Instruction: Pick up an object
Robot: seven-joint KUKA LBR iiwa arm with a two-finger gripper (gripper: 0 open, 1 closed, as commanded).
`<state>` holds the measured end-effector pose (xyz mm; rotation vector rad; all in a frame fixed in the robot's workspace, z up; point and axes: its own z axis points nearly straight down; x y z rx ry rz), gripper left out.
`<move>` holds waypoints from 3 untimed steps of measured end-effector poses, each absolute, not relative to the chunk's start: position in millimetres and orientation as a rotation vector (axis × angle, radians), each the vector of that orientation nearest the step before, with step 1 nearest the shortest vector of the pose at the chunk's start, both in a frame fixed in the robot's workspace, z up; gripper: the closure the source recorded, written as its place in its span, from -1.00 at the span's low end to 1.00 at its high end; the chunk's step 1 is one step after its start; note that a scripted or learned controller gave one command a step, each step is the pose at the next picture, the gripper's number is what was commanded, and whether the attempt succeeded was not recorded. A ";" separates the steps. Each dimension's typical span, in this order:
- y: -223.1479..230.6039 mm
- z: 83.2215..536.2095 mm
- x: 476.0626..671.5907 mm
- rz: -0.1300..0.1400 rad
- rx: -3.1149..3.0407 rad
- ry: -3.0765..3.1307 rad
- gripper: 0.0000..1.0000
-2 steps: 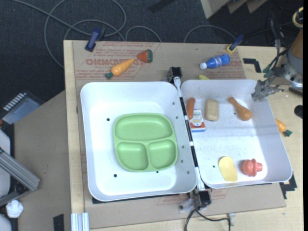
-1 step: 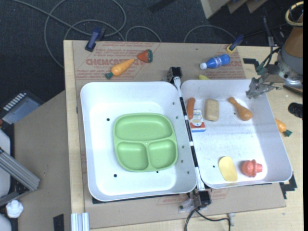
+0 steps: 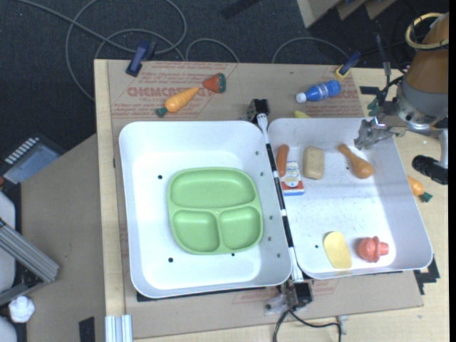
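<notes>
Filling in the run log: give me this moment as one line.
hand: over right bin's far edge | nearest: brown drumstick toy | holding: nothing seen | left bin: green divided plate

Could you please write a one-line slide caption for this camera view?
Gripper hovers at the right bin's far edge; green tray lies in the left bin.

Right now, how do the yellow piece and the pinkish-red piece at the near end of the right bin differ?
The yellow piece is a smooth, elongated oval; the pinkish-red piece is rounder and lumpy, with a knob on its right. The yellow piece lies left of the pinkish-red piece, nearer the bins' shared wall. Both lie loose on the right bin floor, close together, far from the gripper.
</notes>
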<state>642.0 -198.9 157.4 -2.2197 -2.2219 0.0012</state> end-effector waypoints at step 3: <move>-216.4 95.4 656.4 -0.004 -2.218 -2.226 1.00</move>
